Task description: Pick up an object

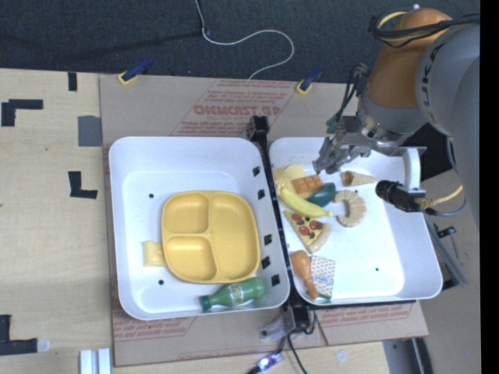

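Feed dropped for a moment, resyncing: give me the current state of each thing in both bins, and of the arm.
gripper: over the right bin, holding nothing visible
yellow plate: flat in the left bin
green bottle: lying on its side
banana: lying flat
pizza slice: lying flat
croissant: lying flat

I am looking down on a pale wooden bench [47, 232] bearing black marks, a cardboard sheet [226, 107] lying on it, dark carpet [93, 14] stretching behind, a thin white cable [249, 37] curling across.
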`<state>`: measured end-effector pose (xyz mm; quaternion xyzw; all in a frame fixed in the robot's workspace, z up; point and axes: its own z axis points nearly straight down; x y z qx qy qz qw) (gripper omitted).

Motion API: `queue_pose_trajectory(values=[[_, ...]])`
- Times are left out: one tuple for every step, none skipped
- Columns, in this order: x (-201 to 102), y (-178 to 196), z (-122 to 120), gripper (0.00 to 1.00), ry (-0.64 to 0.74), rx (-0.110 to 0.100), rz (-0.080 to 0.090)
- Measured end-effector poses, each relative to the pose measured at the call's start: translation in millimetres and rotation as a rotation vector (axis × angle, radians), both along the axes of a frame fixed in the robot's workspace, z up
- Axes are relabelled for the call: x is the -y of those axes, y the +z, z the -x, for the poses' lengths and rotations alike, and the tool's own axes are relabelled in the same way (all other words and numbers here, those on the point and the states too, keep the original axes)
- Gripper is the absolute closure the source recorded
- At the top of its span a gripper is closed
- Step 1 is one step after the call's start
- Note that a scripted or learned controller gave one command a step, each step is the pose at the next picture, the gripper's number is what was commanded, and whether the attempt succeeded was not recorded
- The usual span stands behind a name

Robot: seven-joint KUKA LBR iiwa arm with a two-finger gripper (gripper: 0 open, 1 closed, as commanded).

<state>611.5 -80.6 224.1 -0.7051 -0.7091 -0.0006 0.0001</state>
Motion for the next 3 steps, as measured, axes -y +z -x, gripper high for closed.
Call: queue_pose_trajectory(values=[[-29, -11, -41, 1.00, -0.001, 0.000, 0.001], [-22, -9, -33, 1.00, -0.005, -0.002, 0.003], [-26, 8, -44, 1.00, -0.003, 0.000, 0.001]])
